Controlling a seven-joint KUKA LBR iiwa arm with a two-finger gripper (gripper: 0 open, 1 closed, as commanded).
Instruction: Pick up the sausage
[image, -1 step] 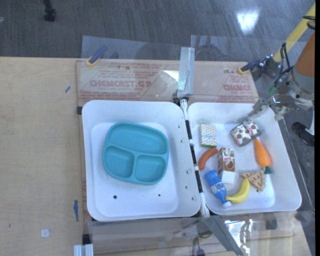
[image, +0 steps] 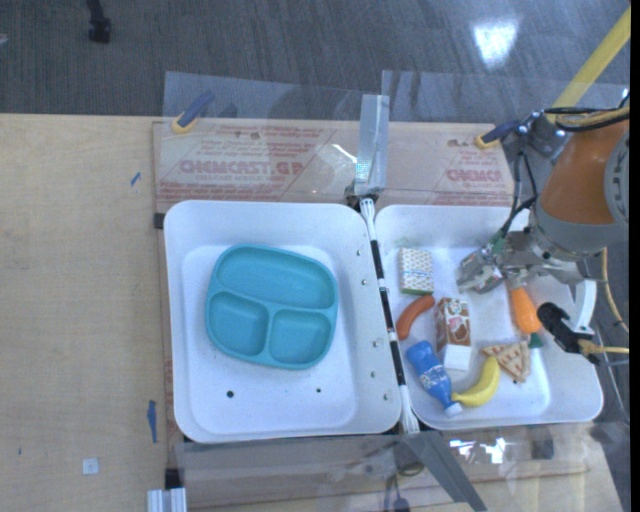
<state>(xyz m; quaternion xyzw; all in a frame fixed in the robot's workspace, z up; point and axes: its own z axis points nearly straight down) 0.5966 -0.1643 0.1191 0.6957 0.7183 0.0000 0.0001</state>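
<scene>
A pale wooden counter (image: 80, 300) carries two shallow white bins side by side, with a dark grey floor (image: 300, 35) showing glare patches beyond its far edge. Behind the bins lie clear plastic sheets with red lettering (image: 250, 165), and a yellow bar (image: 600, 55) slants in at the upper right. The left bin (image: 190, 240) holds a turquoise divided plate (image: 271, 306). The right bin (image: 575, 395) holds the small things: the sausage (image: 414, 315), reddish-orange and curved, lies near the bin's left wall, just below a small pale box (image: 417, 270) and just beside a brown and white carton (image: 453, 325). Below them a blue bottle (image: 430, 372) lies next to a banana (image: 480, 385), and a pizza slice (image: 510, 360) sits near the banana's upper end. A carrot (image: 524, 310) lies further right. The arm reaches in from the right, its orange band (image: 590, 185) above the wrist, and the jaws (image: 483, 272) hang over the upper middle of the right bin, apart from the sausage, with nothing visibly between them. Whether they are open or closed cannot be told from this view.
</scene>
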